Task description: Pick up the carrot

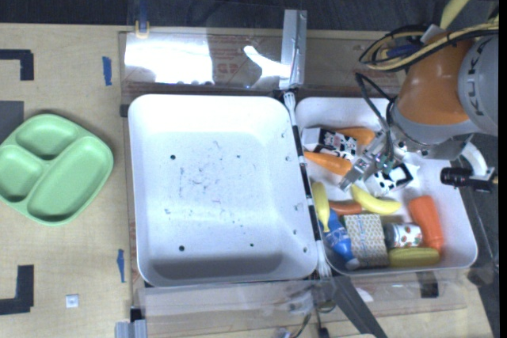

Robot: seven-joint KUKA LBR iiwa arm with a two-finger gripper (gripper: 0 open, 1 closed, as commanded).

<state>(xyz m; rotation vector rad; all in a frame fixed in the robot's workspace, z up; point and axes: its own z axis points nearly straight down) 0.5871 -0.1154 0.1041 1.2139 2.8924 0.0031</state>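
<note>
The metal gripper point(366, 168) hangs low over the middle of the right bin point(467, 237); whether its tips are apart or together cannot be told at this size. Its tips sit just beside the tapered end of the carrot point(328, 162), a smooth orange cone lying slantwise near the bin's left wall, with nothing visibly caught in the gripper. The grey arm point(444, 103), with its glossy orange band, reaches in from the right over the bin's far right corner and angles down toward the left.

Below the gripper a curved yellow banana point(375, 202) lies across the heap, with a speckled sponge block point(367, 237) and a blue item point(339, 243) toward the near edge. A stubby orange piece point(428, 219) and a yellow cylinder point(412, 256) lie toward the near right corner, and a black-and-white cow-patterned toy point(338, 142) lies near the far edge. The crowded bin leaves little room about the carrot.

The left bin point(214, 186) is a wide, shallow white tray. A green divided plate point(54, 168) rests on the wooden bench point(63, 273), well apart at its left edge.
</note>
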